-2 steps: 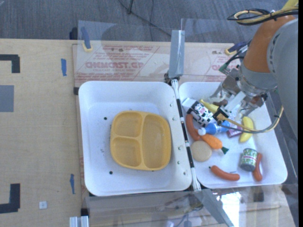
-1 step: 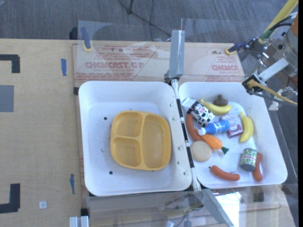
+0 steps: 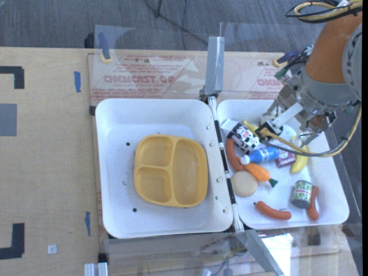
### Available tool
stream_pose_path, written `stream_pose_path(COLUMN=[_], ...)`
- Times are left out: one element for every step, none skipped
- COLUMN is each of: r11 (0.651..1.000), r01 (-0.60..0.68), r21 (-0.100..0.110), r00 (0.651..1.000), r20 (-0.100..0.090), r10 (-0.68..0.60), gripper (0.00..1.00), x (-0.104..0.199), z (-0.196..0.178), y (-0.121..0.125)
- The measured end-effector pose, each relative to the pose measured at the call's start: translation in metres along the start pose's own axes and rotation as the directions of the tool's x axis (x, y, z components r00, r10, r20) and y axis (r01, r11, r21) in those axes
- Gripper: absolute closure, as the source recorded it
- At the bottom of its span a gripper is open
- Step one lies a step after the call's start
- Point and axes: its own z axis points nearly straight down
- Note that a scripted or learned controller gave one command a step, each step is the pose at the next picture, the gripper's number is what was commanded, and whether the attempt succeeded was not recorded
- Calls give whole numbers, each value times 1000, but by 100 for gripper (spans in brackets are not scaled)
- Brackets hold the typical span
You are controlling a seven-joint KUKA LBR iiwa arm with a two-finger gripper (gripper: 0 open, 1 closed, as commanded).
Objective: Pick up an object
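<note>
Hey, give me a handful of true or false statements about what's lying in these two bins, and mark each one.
1. The yellow divided plate lies in the left bin. True.
2. The carrot lies on the plate. False: it lies in the right bin.
3. The green can stands in the right bin. True.
4. The blue bottle lies in the left bin. False: it is in the right bin, near the carrot.
5. The gripper is over the left bin. False: it is over the right bin.
</note>
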Motion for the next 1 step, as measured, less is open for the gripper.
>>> stream_pose_path(r11=[999], r01=[-45], r21=[0], r00=[999], r20=[0], r10=[45], gripper=[0], x=[-3], z=[35], y=[-1])
